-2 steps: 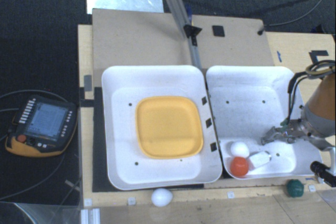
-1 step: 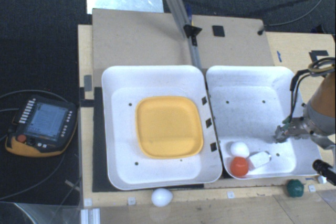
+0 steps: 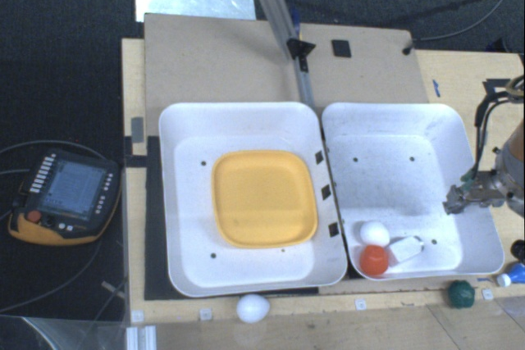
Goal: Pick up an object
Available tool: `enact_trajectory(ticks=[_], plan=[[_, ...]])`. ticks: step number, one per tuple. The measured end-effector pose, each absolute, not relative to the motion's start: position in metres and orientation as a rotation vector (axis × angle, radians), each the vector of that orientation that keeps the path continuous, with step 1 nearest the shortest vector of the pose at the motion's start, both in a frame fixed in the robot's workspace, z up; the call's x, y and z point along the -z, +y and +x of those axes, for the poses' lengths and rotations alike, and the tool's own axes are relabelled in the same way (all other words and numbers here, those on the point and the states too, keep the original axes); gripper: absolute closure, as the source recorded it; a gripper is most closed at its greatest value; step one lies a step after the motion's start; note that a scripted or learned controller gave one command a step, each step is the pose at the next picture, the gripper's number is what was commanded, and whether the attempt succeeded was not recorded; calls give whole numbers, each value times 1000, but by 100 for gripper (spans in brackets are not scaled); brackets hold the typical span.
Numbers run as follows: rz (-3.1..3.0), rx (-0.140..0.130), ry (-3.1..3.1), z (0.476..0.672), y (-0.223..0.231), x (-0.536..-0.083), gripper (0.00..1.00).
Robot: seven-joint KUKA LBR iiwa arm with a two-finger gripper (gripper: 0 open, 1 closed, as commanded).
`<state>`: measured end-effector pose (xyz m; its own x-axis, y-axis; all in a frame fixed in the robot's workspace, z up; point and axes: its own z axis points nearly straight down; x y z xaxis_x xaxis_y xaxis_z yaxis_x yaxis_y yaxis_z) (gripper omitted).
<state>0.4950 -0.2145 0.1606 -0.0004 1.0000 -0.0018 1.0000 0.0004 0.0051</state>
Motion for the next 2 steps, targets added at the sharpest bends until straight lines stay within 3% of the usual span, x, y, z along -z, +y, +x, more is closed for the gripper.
enact_trajectory(ticks=[2], plan=[[2217, -4, 2219, 499, -214, -255, 100]])
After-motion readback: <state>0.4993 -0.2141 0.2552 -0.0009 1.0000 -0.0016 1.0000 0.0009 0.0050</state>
